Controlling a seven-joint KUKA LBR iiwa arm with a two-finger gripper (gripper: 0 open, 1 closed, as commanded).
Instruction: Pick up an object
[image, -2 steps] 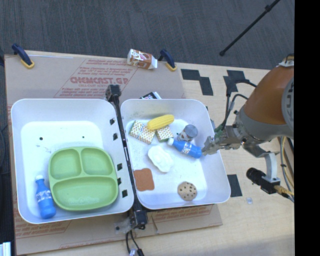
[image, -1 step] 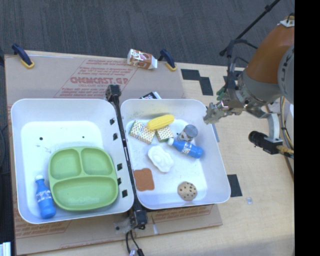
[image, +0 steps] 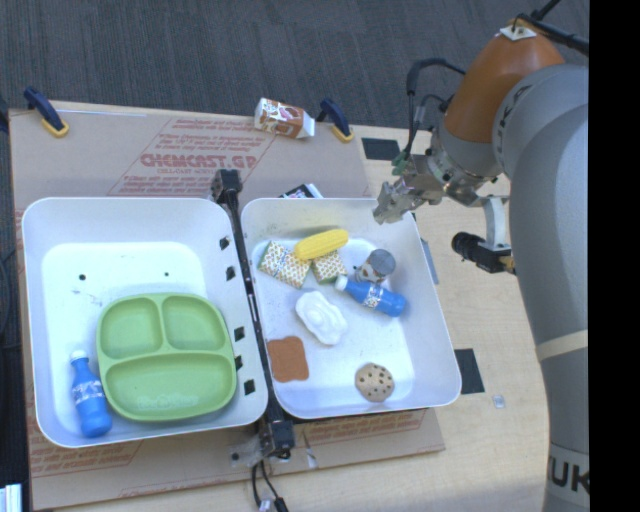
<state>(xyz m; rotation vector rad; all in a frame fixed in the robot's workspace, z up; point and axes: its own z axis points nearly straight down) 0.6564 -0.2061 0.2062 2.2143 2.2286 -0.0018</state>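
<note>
The right bin (image: 436, 352) holds a yellow corn cob (image: 321, 243), two checkered packets (image: 285, 264), a grey round piece (image: 379, 264), a blue bottle (image: 377, 296) lying on its side, a white lump (image: 320, 317), a brown flat square (image: 288, 359) and a speckled cookie (image: 374, 381). My gripper (image: 391, 205) hangs over that bin's far right corner, above and right of the corn. Nothing shows between its fingers.
The left bin (image: 45, 240) holds a green divided plate (image: 165, 356) and a small blue bottle (image: 88, 394). A snack wrapper (image: 282, 118) lies on the cardboard behind the bins. Clamps (image: 335, 118) sit at the cardboard's far edge.
</note>
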